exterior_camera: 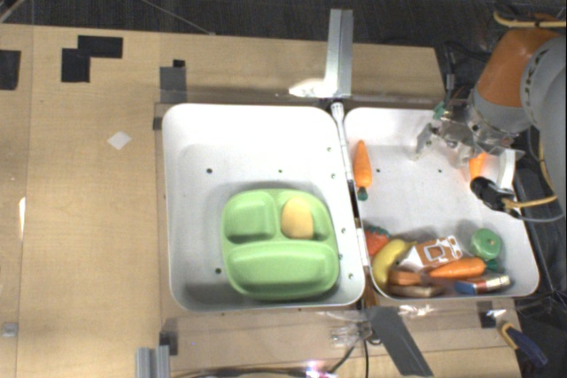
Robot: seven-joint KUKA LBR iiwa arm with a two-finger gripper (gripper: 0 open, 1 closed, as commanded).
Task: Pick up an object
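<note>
Camera view: the pincer (440, 135) is seen spread open and empty over the right bin's (403, 190) far side; nothing is picked up yet, and the toy carrot (362, 165) is left lying nearby.

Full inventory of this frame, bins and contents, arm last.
Left bin: 1, white, left half of bench.
Right bin: 1, white, beside the left bin.
Divided tray: 1, green, front of left bin.
Round yellow item: 1, yellow, in tray's upper right compartment.
Carrot: 1, orange, right bin by the dividing wall.
Toy pile: several, mixed colours including a banana, front of right bin.
Green round piece: 1, front right of right bin.
Arm: 1, grey with orange band, from right.
Gripper: 1, over right bin's back right.
</note>
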